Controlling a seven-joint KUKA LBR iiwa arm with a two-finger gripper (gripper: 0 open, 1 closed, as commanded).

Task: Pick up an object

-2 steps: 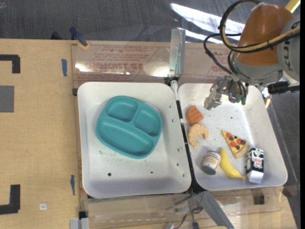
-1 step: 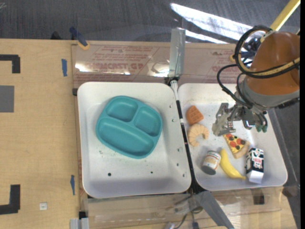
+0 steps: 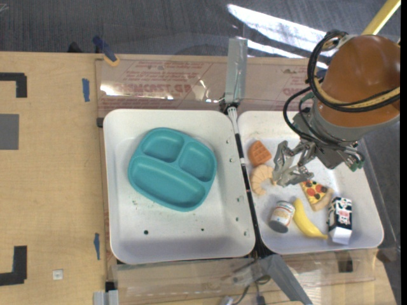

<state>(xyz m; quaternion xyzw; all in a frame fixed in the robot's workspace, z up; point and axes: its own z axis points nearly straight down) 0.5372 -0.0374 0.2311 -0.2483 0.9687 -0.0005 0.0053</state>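
Note:
My gripper [image 3: 289,169] hangs over the right bin [image 3: 369,189], its metal fingers [image 3: 280,162] spread open with nothing between them. Just left of it lie an orange food toy [image 3: 259,152] and a pale croissant-like piece [image 3: 259,179]. A pizza slice [image 3: 315,193] rests to its lower right. Nearer the front sit a small can [image 3: 281,216], a banana [image 3: 307,222] and a small milk carton [image 3: 340,220]. The orange wrist band [image 3: 359,75] and dark cables rise above the gripper at the upper right.
The left bin [image 3: 121,221] holds a teal divided plate [image 3: 173,168]. A raised divider [image 3: 241,170] separates the two bins. A clear panel and a metal post [image 3: 236,68] stand behind them. Wooden bench surface [image 3: 44,189] extends to the left.

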